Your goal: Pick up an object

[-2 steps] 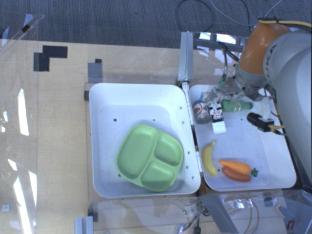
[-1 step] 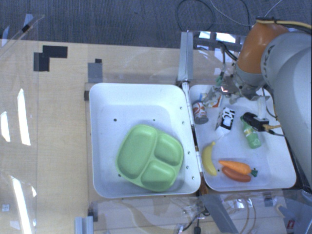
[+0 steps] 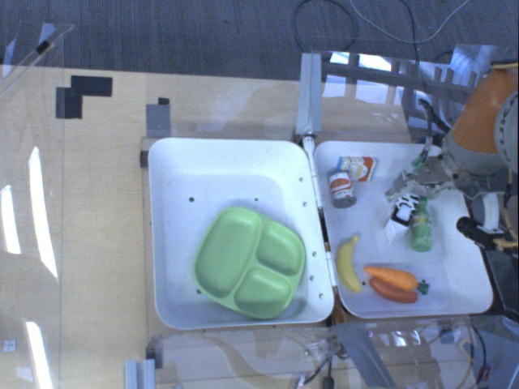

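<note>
The right bin (image 3: 470, 302) holds several objects. A small can (image 3: 342, 190) lies beside a white and orange packet (image 3: 358, 167) at the back left. A yellow banana (image 3: 349, 263) and an orange carrot (image 3: 392, 283) lie near the front. A green bottle (image 3: 420, 230) lies in the middle, touching a black and white object (image 3: 402, 211). My gripper (image 3: 405, 190) hangs low over the bin's back right, just above the black and white object and the bottle's top. Nothing is seen lifted.
A green divided plate (image 3: 250, 261) lies in the left bin (image 3: 203, 168). A metal post (image 3: 308, 96) stands behind the ridge between the bins. Cables run behind the bench, and the arm's orange band (image 3: 483, 116) is at the right edge.
</note>
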Robot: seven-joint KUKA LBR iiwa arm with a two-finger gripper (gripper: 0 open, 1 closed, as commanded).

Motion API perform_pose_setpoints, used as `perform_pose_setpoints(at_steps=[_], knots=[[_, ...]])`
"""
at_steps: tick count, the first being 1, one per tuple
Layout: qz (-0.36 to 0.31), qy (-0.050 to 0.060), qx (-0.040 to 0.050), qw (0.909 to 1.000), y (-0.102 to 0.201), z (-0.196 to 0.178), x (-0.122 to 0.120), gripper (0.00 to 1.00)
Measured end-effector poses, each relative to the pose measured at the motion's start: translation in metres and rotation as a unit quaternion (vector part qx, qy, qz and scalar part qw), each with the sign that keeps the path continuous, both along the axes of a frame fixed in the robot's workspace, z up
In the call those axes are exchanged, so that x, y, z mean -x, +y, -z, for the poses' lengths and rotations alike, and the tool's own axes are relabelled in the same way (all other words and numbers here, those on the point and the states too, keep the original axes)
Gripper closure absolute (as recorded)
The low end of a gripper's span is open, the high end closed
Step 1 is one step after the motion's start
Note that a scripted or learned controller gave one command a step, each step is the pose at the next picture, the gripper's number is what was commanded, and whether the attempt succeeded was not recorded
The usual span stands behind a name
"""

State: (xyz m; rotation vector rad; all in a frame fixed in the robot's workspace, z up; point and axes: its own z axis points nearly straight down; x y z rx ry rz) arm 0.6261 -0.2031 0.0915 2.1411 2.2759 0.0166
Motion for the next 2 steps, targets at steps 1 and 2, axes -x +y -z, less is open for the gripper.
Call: perform_pose_setpoints(at_steps=[1,2], knots=[[-0.013,0.004,-0.0008,0.9999,-0.0029,-0.0022,0.0472,0.00],[-0.014,0.002,-0.0017,0.9999,-0.0012,-0.0115,0.0440,1.00]])
